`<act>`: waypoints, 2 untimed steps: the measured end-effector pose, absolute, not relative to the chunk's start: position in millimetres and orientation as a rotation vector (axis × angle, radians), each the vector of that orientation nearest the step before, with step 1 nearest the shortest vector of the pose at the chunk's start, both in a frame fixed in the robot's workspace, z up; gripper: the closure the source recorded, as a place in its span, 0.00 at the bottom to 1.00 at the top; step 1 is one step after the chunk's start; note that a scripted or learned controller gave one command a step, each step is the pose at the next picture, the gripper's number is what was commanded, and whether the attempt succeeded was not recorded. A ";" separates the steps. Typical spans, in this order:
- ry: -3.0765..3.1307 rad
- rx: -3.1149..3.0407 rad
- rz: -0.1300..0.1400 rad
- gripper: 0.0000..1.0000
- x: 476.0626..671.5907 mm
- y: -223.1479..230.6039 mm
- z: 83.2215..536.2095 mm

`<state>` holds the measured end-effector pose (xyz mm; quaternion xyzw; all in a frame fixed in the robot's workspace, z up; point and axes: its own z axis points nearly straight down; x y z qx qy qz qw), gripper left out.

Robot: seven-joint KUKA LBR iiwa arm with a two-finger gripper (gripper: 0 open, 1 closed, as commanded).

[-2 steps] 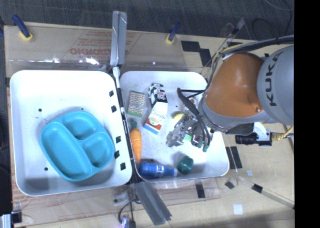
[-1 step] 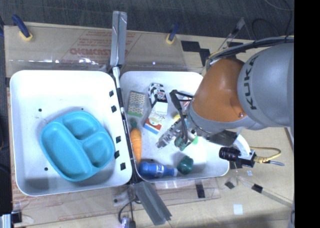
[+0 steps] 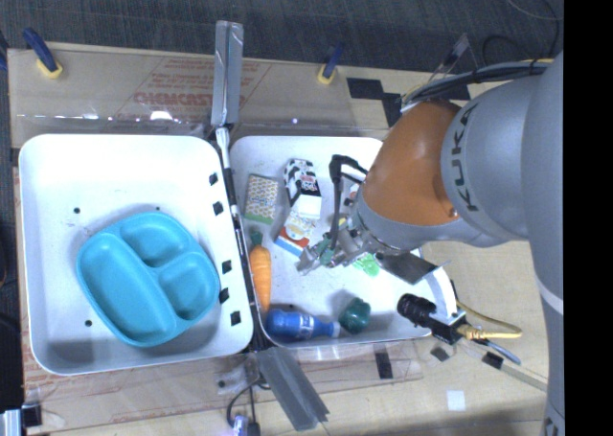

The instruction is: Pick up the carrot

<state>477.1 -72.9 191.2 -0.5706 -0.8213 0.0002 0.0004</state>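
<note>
A big, rounded grey arm [image 3: 512, 161], smooth casing, with dark "KUKA" lettering running up its side. Just left of that lettering swells a glossy orange band [image 3: 412, 171], dome-shaped. Below the orange band sits the metal gripper [image 3: 321, 254], silvery with dark fittings, and black cables trail above the band.

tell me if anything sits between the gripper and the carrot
Nothing visible does. The carrot lies along the right bin's left wall, and the gripper hangs just to its right over bare bin floor. The blue bottle lies beyond the carrot's lower end, beside the path.
</note>
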 end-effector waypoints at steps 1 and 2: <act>-2.405 -2.019 0.002 1.00 476.8 -25.1 211.3; -2.405 -2.019 0.002 0.00 476.8 -25.1 211.3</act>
